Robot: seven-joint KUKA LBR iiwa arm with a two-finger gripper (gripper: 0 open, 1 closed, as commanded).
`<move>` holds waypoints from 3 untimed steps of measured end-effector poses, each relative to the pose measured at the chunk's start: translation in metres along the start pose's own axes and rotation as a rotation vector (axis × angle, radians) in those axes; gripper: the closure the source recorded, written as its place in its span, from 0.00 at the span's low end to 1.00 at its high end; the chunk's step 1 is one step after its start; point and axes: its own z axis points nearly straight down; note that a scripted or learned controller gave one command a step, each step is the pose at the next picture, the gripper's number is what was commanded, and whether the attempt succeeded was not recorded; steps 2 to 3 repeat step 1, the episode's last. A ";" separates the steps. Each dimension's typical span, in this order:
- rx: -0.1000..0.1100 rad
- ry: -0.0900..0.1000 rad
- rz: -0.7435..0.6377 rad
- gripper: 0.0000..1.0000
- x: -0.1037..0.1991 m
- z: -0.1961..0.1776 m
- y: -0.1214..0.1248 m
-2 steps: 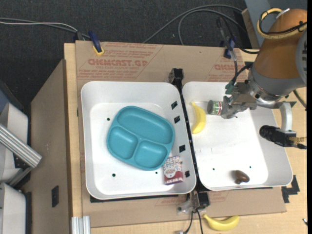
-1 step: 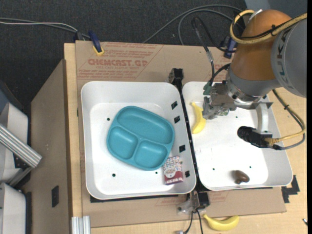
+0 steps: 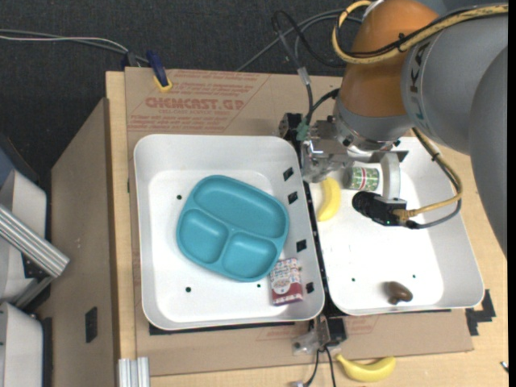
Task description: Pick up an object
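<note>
My tool (image 3: 343, 168) hangs low over the far left corner of the right bin (image 3: 451, 240), close to the wall it shares with the left bin (image 3: 153, 216). My orange-banded wrist sits directly above it and covers most of the mechanism, so I cannot tell how far the tool is open, nor whether anything sits in it.

Just under and in front of the tool lies a banana (image 3: 328, 200). Its far end is hidden beneath my tool's body; the visible part curves down toward the near side of the bin, with the long axis running roughly far-to-near, parallel to the dividing wall and just beside it. Whether the tool touches the banana I cannot tell from this angle.

Right beside the tool, on its right, a small can (image 3: 364, 176) with a green and white label lies on its side, its long axis running left to right. A black part of my wrist fitting and a cable cross in front of it.

Near the front edge of the right bin, well apart from the tool, rests a small brown lump (image 3: 397, 293).

In the left bin, a teal divided plate (image 3: 232, 227) lies flat near the middle, tilted on a diagonal. A small red and white packet (image 3: 286, 282) lies by the near right corner of that bin, just beside the plate.

A second banana (image 3: 367, 368) lies on the bench (image 3: 121, 216) outside the bins, past the front edge.
</note>
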 end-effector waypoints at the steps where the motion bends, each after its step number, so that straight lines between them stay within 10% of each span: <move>1: 0.001 -0.001 0.001 1.00 0.043 0.002 0.011; 3: 0.001 -0.001 0.001 1.00 0.043 0.002 0.011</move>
